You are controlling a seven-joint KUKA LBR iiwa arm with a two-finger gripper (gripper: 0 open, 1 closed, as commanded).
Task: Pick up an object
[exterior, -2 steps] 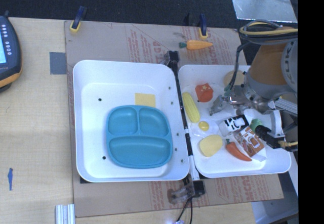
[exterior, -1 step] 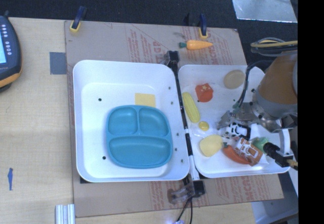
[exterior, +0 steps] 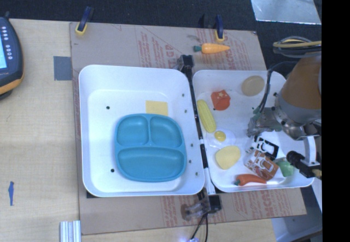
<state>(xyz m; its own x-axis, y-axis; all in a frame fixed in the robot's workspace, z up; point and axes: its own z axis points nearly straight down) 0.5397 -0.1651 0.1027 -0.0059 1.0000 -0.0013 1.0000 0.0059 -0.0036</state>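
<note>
My gripper (exterior: 264, 148) hangs low over the near right part of the right bin (exterior: 240, 80), under the grey wrist and orange band. Just below it lies a brown lattice-shaped toy (exterior: 259, 166), partly covered by the gripper. Around it are a pale yellow lump (exterior: 227, 157), a small yellow ball (exterior: 220, 136), a red-orange pepper (exterior: 250, 180) and a green piece (exterior: 285, 167). Farther back lie a corn cob (exterior: 206, 115), a red toy (exterior: 220, 99) and a tan disc (exterior: 252, 85).
The left bin (exterior: 93, 88) holds a blue divided plate (exterior: 150, 147) and a yellow square (exterior: 157, 107). An orange carrot toy (exterior: 214, 48) lies on the cardboard behind the bins. A handheld pendant (exterior: 8, 55) sits at the far left.
</note>
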